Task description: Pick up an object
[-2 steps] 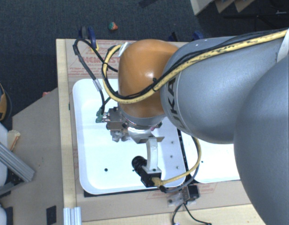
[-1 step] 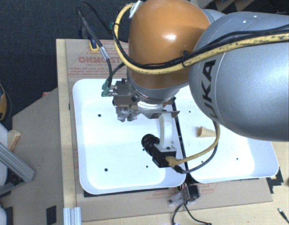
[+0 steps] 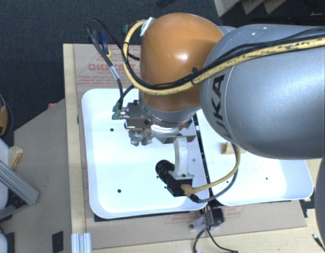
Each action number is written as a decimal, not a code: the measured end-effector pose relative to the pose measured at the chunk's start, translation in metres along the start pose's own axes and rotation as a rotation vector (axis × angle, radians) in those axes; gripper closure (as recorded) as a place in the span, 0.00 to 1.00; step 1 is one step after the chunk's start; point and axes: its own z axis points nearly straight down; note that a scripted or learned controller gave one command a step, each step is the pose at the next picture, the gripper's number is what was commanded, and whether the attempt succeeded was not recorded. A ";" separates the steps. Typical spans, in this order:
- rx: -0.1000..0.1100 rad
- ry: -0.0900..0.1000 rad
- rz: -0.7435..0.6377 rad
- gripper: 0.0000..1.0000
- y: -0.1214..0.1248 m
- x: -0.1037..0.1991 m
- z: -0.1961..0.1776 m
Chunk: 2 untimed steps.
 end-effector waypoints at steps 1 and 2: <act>-0.001 0.001 0.002 1.00 0.000 -0.022 0.001; -0.025 0.010 -0.001 1.00 0.001 -0.038 -0.162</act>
